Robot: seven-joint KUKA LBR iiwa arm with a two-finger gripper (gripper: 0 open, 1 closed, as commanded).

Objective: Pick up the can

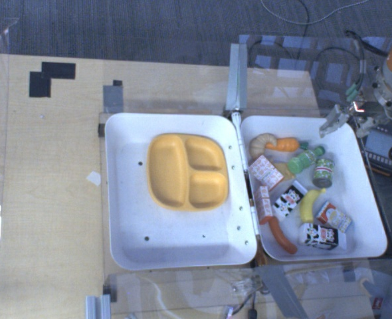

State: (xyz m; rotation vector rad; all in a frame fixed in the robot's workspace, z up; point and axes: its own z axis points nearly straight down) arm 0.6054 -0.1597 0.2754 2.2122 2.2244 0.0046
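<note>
Camera view has my tool (340,117) up at the far right corner of the right bin (372,198), hanging above the rim with its two fingers apart and nothing between them. The can (323,171) I am after stands in that same bin, toward the middle, with a green label and a pale lid, just beside the green bottle (306,159) and just above the banana (307,206). It is well apart from my tool, so I judge the pick has not really begun: no approach over the can, no descent, no grip. All of that is left, plus the lift. Crowding is my worry, since the bottle lies close on one side. The left bin (123,198) with the yellow tray (186,171) plays no part.
</note>
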